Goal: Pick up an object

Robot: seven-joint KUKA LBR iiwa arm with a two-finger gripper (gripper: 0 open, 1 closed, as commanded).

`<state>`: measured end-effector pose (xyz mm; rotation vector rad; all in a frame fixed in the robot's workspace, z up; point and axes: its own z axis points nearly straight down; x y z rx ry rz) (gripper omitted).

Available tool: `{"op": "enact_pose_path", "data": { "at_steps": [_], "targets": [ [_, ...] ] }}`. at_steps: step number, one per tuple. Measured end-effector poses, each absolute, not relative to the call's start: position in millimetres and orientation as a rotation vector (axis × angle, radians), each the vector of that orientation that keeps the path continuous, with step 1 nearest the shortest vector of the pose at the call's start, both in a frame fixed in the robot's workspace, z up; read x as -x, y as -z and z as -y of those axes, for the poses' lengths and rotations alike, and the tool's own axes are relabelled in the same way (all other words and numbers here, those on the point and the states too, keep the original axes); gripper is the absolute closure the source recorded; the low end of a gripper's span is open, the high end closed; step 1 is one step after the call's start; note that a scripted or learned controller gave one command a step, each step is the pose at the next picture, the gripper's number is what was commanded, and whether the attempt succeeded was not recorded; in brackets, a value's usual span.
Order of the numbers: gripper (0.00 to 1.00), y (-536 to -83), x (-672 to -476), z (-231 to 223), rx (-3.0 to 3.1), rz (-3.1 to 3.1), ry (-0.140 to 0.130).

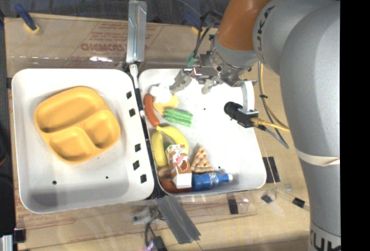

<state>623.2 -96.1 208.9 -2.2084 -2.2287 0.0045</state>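
Observation:
My gripper (194, 84) hangs open over the back part of the right bin (245, 151), and nothing sits between its fingers. Its left fingertip (180, 83) is just right of a small white and yellow item (163, 95). In front of that lie a red sausage (151, 110) and a green vegetable (178, 117). Further forward along the bin's left side are a banana (158, 147), a small printed carton (178, 158), a pizza slice (200, 159) and a blue bottle (210, 180) lying on its side.
The left bin (34, 195) holds a yellow divided tray (77, 122). A metal divider (136, 30) stands between the bins at the back. The arm's black fitting with a yellow cable (240, 113) hangs over the right bin's middle. The bare white floor (225, 146) lies right of the items.

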Motion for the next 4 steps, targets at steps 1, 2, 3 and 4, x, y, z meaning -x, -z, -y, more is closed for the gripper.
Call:
{"op": "enact_pose_path", "data": {
  "at_steps": [1, 2, 3, 4],
  "targets": [
    [0.0, -91, -612.3, 104, 2.017, 2.408, -0.001],
    [1.0, -101, -612.3, 105, 2.011, 2.41, -0.004],
    [0.0, -101, -612.3, 105, 2.011, 2.41, -0.005],
    [0.0, -90, -591.0, 107, 2.153, 2.278, -0.007]
  ]
}}
